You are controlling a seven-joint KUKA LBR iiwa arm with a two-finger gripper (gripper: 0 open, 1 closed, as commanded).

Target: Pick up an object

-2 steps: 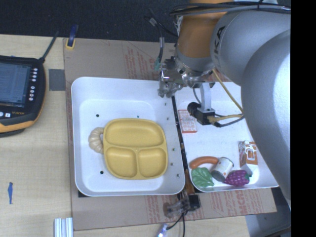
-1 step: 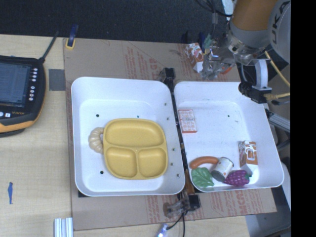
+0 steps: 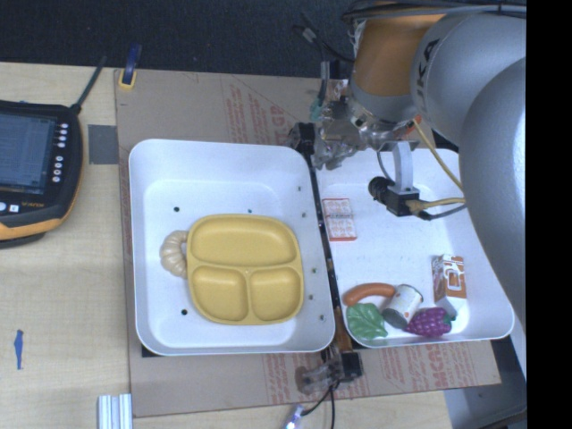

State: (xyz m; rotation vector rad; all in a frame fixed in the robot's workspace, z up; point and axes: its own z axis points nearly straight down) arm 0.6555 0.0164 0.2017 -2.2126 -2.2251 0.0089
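The big grey arm [image 3: 483, 105] comes in from the right side and fills the far right corner. It bends down toward the middle. An orange band [image 3: 393, 47] wraps around it just above the wrist. Below the band sits the tool [image 3: 332, 143], at the far end where the two bins meet. The tool is small, dark and full of wires. Thin cables loop out from the wrist to the right.

One fixed camera watches from above, slanting down on both white bins [image 3: 143, 239]; my arm [image 3: 465, 70] enters from its right.
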